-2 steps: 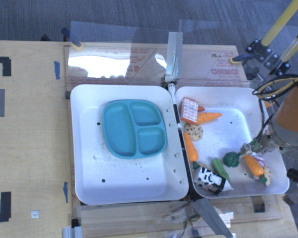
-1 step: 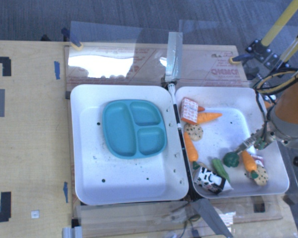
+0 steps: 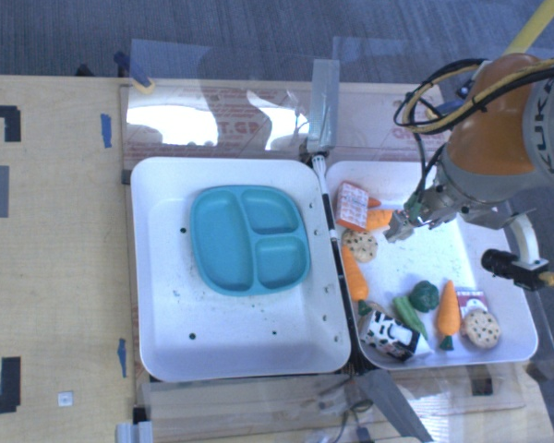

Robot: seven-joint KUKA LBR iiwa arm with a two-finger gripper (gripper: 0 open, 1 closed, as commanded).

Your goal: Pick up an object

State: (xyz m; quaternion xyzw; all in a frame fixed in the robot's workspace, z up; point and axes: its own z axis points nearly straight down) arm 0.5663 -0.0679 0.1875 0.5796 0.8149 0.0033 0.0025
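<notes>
Gripper (image 3: 402, 226) low in right bin (image 3: 499, 353), upper-left part, beside orange carrot piece (image 3: 379, 219) and red-white packet (image 3: 353, 204); finger state unclear, cannot tell. Cookie (image 3: 359, 245) just below-left. Long carrot (image 3: 354, 275) along left wall. Second carrot (image 3: 449, 310), broccoli (image 3: 425, 295), another cookie (image 3: 482, 329) near front. Left bin (image 3: 157, 247) holds teal divided plate (image 3: 250, 239).

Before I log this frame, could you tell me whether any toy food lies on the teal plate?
No, the teal divided plate bears nothing; the toy food lies in the right bin.
</notes>
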